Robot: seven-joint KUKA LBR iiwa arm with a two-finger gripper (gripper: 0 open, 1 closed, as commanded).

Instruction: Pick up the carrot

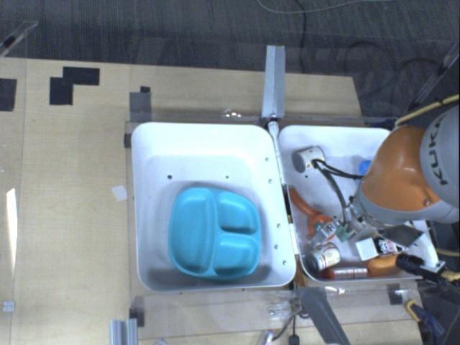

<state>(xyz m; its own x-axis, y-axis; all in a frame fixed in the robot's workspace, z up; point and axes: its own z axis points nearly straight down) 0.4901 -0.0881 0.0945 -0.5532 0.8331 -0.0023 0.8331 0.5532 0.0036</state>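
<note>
You've got the bench carrying two white bins side by side. The left bin holds one thing: a blue divided plate, sitting toward the near right part of its floor.

The arm comes in from the right and hangs over the right bin, its orange band covering most of that bin's right half. Black cable runs from a grey fitting near the bin's far left corner back toward the wrist.

The gripper is down low in the clutter in the near part of the right bin. You can't tell from this angle how it's set or whether it has anything.

The carrot lies on the right bin's floor near the front wall, just right of the gripper, partly under the arm.

Smaller stuff around it: an orange-red piece by the left wall, a small can on its side just below the gripper, a dark tube-like item against the front wall, touching or nearly touching the carrot's left end.
</note>
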